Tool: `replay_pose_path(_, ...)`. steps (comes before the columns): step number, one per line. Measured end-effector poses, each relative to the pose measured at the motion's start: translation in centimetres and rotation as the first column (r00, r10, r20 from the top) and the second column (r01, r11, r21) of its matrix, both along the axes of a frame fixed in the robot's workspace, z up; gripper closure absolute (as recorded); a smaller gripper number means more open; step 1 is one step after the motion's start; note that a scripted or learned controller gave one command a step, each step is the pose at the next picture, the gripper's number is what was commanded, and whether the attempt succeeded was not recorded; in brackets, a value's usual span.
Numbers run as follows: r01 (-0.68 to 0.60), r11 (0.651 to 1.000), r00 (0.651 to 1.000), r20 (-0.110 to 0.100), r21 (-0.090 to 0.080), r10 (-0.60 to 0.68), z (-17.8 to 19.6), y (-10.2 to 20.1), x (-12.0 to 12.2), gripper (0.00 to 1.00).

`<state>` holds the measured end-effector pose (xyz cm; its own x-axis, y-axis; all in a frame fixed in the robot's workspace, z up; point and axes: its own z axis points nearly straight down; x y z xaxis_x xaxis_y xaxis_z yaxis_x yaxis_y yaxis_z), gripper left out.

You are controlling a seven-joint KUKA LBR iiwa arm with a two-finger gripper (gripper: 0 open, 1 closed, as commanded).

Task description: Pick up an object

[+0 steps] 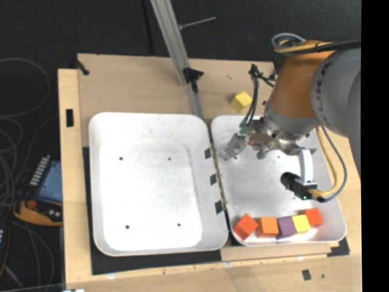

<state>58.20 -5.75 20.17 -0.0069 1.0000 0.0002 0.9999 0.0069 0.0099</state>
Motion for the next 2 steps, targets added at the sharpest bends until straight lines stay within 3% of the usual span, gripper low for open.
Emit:
replay_pose_path(1, 0.011, 1.000, 1.000, -0.008, 0.000, -0.011, -10.5, -3.7, -5.7, 0.00)
replay_pose_path(2, 0.003, 1.000, 1.000, -0.006, -0.001, -0.003, -10.4, -3.3, -0.9, 0.00)
